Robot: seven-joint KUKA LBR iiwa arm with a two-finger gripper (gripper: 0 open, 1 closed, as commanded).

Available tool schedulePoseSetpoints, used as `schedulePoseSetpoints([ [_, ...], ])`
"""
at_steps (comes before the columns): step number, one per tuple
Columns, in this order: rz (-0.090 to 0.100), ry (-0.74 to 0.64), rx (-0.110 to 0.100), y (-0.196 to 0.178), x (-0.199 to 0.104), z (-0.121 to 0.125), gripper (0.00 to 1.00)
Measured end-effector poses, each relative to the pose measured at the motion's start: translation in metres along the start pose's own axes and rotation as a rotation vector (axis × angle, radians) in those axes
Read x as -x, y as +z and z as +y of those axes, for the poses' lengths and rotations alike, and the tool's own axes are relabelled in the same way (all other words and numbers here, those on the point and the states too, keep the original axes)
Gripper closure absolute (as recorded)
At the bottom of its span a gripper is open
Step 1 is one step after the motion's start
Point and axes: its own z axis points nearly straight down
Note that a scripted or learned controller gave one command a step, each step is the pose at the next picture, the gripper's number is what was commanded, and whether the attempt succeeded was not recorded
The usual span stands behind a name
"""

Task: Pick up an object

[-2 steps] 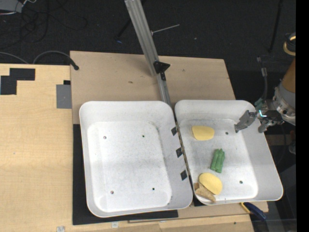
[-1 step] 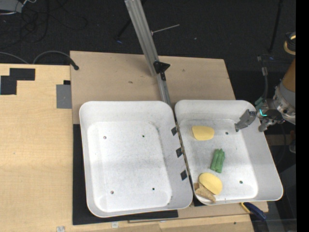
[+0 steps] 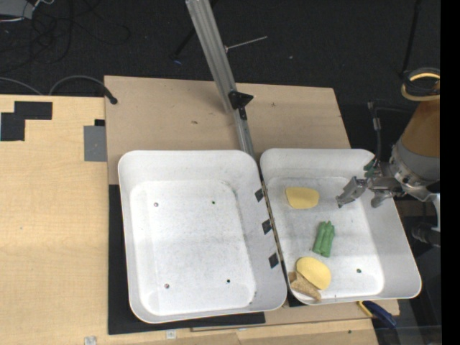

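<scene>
Gripper (image 3: 361, 191) over right bin (image 3: 392, 264) (green object (image 3: 324, 238) near)

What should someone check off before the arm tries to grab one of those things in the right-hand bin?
1. Things to pick lie in the right bin: ok. A yellow block, a green piece and a yellow round piece are there.
2. Gripper is over the right bin: ok, near its upper right part.
3. Gripper is free of any load: ok, nothing shows between the jaws.
4. Jaws open enough to take a thing: cannot tell.
5. Target stands apart from its neighbours: ok for the yellow block and green piece; not ok for the yellow round piece, which touches a tan scrap at the bin's lower edge.
</scene>
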Motion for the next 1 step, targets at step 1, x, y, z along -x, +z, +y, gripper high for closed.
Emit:
schedulePoseSetpoints([
  [1,0.000,0.001,0.000,0.0452,-0.0011,-0.0066,0.00],
])
